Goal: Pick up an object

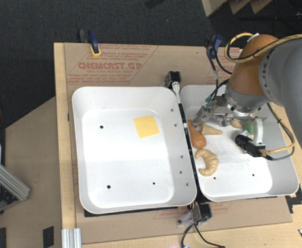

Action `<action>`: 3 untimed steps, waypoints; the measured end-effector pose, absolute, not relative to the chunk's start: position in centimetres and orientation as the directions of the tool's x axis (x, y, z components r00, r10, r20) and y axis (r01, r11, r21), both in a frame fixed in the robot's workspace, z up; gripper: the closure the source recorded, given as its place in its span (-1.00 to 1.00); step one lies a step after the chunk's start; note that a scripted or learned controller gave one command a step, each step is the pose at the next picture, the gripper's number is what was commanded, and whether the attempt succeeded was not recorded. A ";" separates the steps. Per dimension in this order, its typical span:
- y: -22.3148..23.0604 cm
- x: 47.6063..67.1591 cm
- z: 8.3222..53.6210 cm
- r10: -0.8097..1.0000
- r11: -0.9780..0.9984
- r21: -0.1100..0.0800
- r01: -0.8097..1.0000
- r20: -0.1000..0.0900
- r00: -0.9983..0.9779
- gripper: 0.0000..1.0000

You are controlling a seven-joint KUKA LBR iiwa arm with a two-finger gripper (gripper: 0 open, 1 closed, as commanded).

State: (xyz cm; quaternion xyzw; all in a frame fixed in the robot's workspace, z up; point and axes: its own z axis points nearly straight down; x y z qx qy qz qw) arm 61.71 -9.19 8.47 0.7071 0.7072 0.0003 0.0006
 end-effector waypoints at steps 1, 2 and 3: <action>-9.6 59.6 8.5 1.000 -0.001 -0.004 1.000 0.001 0.001 -1.00; -9.4 58.8 8.5 1.000 -0.002 -0.002 1.000 -0.001 0.002 -1.00; -9.8 66.4 8.6 1.000 0.003 0.008 1.000 -0.002 -0.003 -1.00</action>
